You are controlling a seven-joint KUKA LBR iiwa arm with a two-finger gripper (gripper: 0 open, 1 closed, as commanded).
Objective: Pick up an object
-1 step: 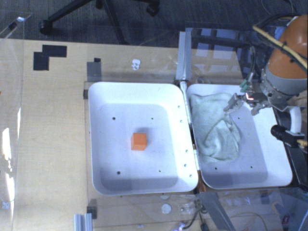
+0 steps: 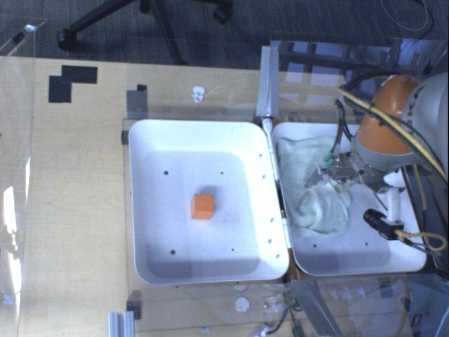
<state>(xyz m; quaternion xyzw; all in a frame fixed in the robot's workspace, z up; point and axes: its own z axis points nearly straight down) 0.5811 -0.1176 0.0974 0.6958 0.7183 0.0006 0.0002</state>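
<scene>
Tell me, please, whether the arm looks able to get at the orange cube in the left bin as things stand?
Probably yes. The orange cube sits alone near the middle of the left bin, with nothing over it. The end effector is over the pale cloth in the right bin, so it must cross the divider.

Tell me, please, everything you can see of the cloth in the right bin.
The cloth is pale greenish-white, soft-looking fabric, crumpled rather than folded. It lies on the floor of the right bin, spread along its left side, flatter toward the back and bunched into a rounded lump in front. The gripper is down at its middle; whether it grips the fabric is unclear.
</scene>
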